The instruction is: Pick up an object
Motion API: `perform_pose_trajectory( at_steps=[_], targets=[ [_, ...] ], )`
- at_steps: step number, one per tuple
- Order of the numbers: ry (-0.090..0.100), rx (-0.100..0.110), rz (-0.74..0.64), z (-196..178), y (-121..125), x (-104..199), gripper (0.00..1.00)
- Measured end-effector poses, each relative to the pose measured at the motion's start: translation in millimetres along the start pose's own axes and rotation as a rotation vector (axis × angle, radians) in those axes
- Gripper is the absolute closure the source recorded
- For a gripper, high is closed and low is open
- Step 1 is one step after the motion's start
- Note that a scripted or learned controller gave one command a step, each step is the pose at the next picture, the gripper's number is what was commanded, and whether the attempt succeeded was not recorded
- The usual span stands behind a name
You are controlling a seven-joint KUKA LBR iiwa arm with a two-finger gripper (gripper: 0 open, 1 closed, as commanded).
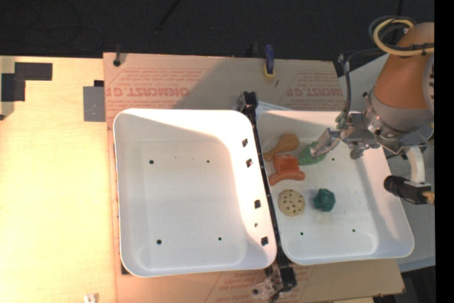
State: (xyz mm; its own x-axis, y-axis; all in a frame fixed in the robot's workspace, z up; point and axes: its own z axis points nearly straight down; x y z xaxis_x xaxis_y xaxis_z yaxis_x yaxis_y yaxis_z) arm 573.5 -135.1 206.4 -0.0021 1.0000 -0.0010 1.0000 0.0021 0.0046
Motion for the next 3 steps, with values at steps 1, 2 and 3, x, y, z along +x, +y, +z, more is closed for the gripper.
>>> perform_pose_trajectory(
  at_steps=[1, 2, 3],
  targets=[
    [-0.007, -0.006, 0.005, -73, 62, -83, 0.0],
    [-0.001, 0.007, -0.002, -77, 59, -78, 1.0],
    [0.005, 0.017, 0.008, -39, -63, -78, 1.0]
  ],
)
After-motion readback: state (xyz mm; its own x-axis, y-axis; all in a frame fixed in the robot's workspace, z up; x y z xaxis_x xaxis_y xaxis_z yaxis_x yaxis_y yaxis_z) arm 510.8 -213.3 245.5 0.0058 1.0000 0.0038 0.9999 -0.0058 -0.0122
